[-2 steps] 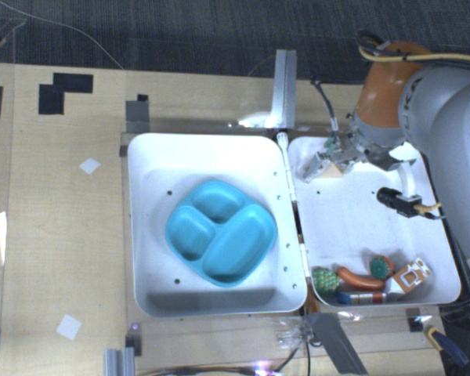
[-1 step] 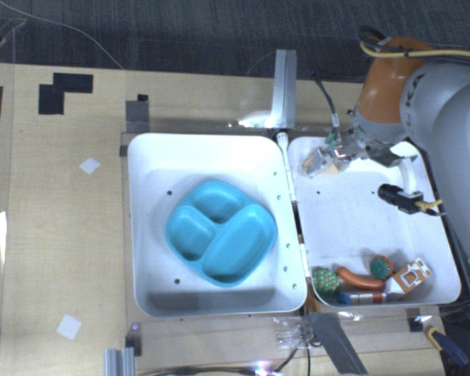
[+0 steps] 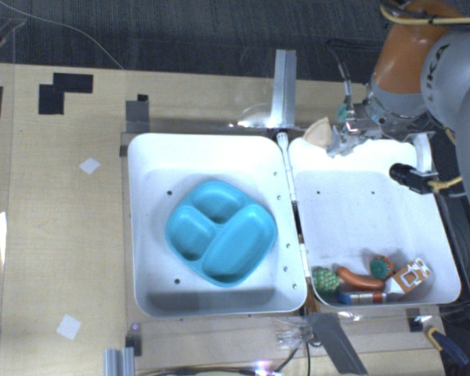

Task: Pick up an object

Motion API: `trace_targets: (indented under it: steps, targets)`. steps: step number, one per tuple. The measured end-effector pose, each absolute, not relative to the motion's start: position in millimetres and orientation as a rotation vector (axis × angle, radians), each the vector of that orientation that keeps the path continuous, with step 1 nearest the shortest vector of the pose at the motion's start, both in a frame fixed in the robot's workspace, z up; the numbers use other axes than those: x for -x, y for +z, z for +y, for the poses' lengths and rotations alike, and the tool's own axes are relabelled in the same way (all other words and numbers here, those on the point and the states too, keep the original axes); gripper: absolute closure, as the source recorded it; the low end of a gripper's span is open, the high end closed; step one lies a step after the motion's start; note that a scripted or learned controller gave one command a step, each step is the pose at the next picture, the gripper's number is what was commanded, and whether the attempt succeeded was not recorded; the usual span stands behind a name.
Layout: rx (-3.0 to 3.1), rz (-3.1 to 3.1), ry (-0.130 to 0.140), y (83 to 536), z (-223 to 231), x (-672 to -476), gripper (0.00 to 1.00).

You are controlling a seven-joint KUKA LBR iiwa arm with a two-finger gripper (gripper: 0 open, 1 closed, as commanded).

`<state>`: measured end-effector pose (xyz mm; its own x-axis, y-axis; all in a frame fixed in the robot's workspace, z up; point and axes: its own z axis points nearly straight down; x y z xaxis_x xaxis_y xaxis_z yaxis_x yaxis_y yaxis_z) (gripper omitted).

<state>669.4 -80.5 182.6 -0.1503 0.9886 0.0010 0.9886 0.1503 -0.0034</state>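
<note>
The grey arm [image 3: 454, 69] with its orange band [image 3: 403, 49] is reaching in from the right, and its tool [image 3: 346, 137] is hanging over the far edge of the right bin [image 3: 360, 202], close to that bin's far left corner. How the tool is set, spread or pressed together, cannot be told at this angle. A pale, cream-coloured piece [image 3: 319, 134] is lying just beside the tool on its left, at the bin's far rim; whether the two are touching cannot be made out.

The things to be picked are sitting together along the near edge of the right bin, well apart from the tool. A green bumpy item [image 3: 325, 279] is lying near the near left corner, an orange sausage-shaped item [image 3: 359, 276] is resting just beside it, and a small green and red item [image 3: 381, 266] is sitting next to that. An orange and white boxy item [image 3: 412, 275] is lying toward the near right corner, and a thin blue and red stick-like item [image 3: 362, 297] is running along the near wall.

The left bin [image 3: 153, 171] is carrying a blue divided tray [image 3: 221, 232] around its middle. Both bins are resting side by side on the table [image 3: 55, 210].
</note>
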Motion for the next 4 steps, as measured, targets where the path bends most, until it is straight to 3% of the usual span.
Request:
trace_targets:
  steps: [1,2,3,4]
  targets:
    - [2.048,-2.383,0.000,183.1,-80.5,-670.2,0.00]
    - [1.930,-2.479,-0.002,89.5,-117.2,-574.3,0.00]
    - [1.739,-2.617,-0.002,134.8,-185.3,-531.4,0.00]
    - [1.763,-2.615,-0.009,88.6,-178.0,-492.7,0.00]
